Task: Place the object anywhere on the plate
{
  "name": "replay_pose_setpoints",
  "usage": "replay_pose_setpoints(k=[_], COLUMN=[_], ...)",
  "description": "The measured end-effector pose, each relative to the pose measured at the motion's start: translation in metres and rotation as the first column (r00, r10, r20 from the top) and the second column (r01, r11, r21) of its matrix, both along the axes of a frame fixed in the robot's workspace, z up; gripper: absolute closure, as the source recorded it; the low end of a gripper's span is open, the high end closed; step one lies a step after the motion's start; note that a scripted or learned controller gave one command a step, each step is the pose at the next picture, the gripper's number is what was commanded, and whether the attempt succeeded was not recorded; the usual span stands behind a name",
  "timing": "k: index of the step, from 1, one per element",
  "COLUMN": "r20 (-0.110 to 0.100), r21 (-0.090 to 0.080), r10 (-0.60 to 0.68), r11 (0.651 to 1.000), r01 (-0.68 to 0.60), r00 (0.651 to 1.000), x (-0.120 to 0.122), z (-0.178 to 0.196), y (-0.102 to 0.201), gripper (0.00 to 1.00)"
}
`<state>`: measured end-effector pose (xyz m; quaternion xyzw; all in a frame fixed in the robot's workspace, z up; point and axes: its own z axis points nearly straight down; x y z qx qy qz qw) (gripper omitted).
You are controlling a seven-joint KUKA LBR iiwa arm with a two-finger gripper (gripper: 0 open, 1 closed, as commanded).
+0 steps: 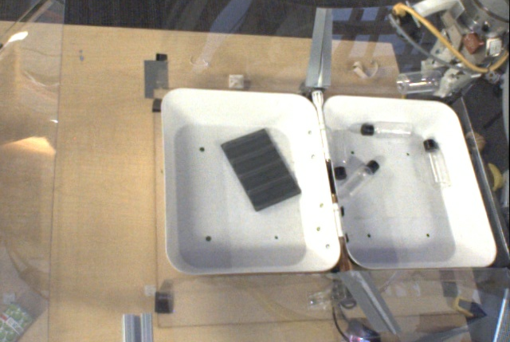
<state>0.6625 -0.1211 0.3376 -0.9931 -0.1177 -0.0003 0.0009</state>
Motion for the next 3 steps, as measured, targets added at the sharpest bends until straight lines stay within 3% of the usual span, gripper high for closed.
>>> replay_pose_setpoints(k=[1, 2, 3], r20=[-0.001, -0.002, 0.0], r21=[-0.002, -0.002, -0.001], r10=[0.087, 0.042, 0.025], r11=[0.996, 0.999, 1.0], r01=[-0.087, -0.042, -0.025], r00=[0.996, 0.999, 1.0], x=[-0.008, -0.001, -0.003], z=[-0.007, -0.019, 0.008], y=[-0.057, -0.077, -0.082], gripper=[1.0, 1.0, 1.0])
